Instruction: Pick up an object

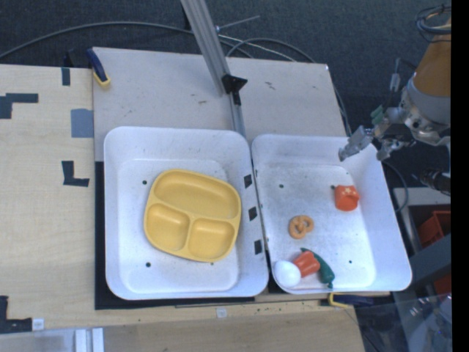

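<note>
The right bin [381,218] holds several small objects. An orange-red toy piece [346,197] lies near its right wall. A tan pretzel-shaped piece [300,226] sits mid-bin. A red pepper with a green stem [311,262] lies at the front, touching a white egg [287,273] in the front left corner. My gripper [368,147] hangs above the bin's far right corner, well clear of the objects. Its fingers stand apart and open, with nothing between them.
The left bin [117,196] holds a yellow divided plate [193,215]. A slanted metal pole [209,39] rises behind the bins. Cables trail over the dark floor at the back. A blue and yellow clamp [97,67] grips the bench's far left corner.
</note>
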